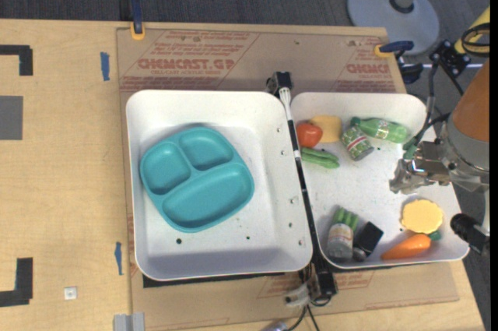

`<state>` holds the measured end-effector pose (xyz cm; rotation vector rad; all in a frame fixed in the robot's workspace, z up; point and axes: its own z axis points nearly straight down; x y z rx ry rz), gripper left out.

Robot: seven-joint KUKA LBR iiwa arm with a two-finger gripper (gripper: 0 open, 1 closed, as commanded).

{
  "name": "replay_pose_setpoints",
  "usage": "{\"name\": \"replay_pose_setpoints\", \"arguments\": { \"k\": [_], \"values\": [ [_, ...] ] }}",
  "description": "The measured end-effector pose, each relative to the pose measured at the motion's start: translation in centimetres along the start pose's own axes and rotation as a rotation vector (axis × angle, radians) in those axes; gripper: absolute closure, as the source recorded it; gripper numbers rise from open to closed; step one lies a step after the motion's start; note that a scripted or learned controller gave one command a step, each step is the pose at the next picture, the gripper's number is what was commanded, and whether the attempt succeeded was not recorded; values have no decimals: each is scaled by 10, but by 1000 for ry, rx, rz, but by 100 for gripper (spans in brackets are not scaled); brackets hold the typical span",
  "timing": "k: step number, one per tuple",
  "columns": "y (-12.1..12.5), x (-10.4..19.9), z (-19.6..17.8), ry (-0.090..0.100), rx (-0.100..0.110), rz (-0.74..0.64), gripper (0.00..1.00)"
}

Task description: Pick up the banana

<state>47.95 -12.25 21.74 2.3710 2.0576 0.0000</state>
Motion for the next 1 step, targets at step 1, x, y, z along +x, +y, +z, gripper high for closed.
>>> {"name": "replay_pose_setpoints", "arguments": {
  "k": [1],
  "values": [
    [-5,28,112,2,2,-113,100]
  ]
}}
